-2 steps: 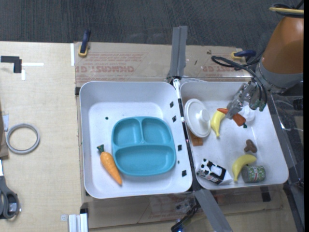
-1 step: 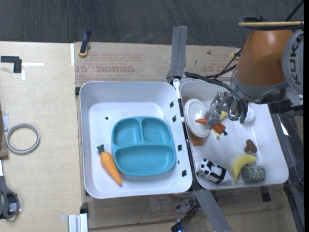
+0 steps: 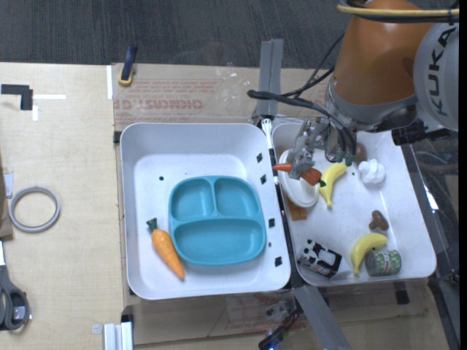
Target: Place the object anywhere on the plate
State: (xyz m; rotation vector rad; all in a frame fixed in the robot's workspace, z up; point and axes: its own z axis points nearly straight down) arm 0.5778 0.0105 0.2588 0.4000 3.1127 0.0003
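At the far left, a grey ring (image 3: 12, 210) is lying on the wooden bench, well away from the work.

Next, the left bin (image 3: 139, 210) is holding a carrot (image 3: 168, 252) and a blue plate (image 3: 217, 221). The carrot is lying just beside the plate, not on it. Nothing is being carried over the plate, so the placing step is not yet being done.

Further right, the gripper (image 3: 305, 155) is being held low over the near corner of the right bin (image 3: 408, 188). A small red thing (image 3: 311, 175) is sitting just under it, at the edge of a white bowl (image 3: 299, 192). This is probably the thing being picked, so the grabbing step is likely the one in hand. Whether the gripper is open, closed or gripping cannot be told.

Next, the red thing is needing to be lifted, carried left over the wall between the bins, and put down on the plate.

A yellow banana (image 3: 332, 181) is lying right beside the red thing and may be getting bumped. A second banana (image 3: 365, 248) and a green can (image 3: 384, 262) are lying further off.
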